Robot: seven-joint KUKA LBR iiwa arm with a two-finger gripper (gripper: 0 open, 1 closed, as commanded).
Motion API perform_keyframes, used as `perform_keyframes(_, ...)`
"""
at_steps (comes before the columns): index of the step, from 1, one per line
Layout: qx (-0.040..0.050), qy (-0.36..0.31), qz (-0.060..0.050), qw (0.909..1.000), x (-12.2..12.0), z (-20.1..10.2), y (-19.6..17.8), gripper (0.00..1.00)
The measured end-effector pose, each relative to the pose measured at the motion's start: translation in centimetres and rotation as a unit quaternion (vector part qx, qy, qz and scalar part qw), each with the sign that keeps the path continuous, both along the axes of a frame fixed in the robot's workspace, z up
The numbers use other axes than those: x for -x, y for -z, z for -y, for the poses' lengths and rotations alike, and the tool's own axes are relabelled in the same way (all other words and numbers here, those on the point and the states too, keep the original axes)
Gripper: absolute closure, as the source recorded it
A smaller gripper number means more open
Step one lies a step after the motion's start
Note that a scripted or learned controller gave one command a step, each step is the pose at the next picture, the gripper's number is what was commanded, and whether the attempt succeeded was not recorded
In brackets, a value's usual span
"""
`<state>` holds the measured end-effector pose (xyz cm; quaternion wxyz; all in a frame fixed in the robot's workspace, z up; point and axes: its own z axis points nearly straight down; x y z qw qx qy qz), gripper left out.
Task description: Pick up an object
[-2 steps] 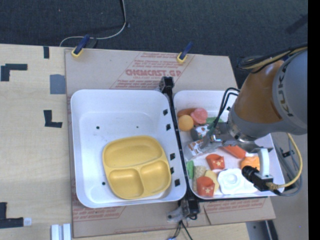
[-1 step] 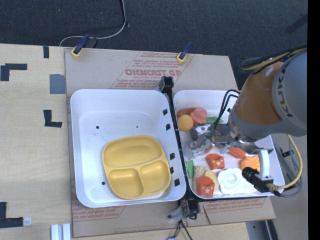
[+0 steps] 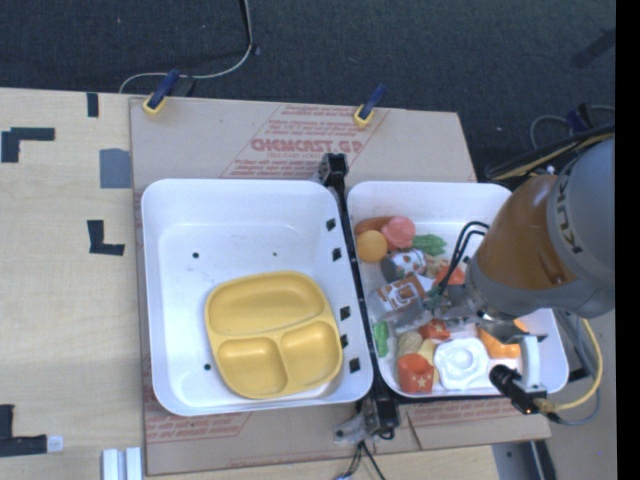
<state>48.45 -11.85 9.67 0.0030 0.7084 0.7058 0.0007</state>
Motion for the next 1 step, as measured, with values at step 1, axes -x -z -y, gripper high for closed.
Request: perform_keyframes(1, 0.0021, -0.002, 0.004, 1.0, -0.28, -0.09, -1.6, 1.0)
